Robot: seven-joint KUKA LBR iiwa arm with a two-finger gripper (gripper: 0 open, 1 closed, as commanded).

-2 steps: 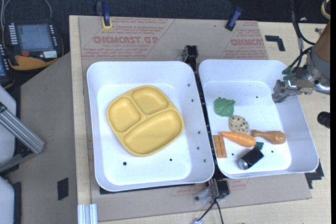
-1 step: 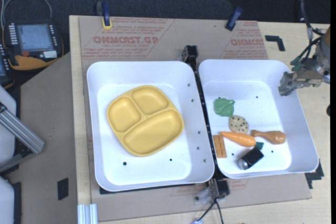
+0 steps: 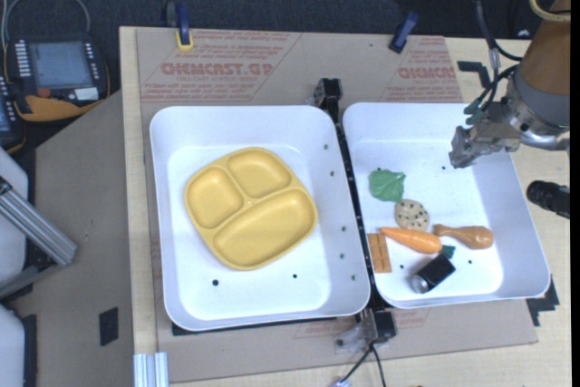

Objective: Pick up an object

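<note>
While the end effector (image 3: 464,149) hangs over the upper right part of the right bin (image 3: 517,195), the graspable objects lie below and to its left in the frame, clustered in that bin's lower half. Whether the end effector is apart or together cannot be told from this slant. Nearest it is a green leaf-shaped toy (image 3: 388,185), with a speckled cookie (image 3: 411,214) just below that. A toy carrot (image 3: 410,239) and a tan drumstick-like piece (image 3: 465,236) lie end to end, long axes running roughly left to right (so a grasp across them would probably close top to bottom). A small black object (image 3: 434,274) sits lowest. The left bin (image 3: 172,195) carries a yellow divided plate (image 3: 251,208), well apart from the arm.
</note>
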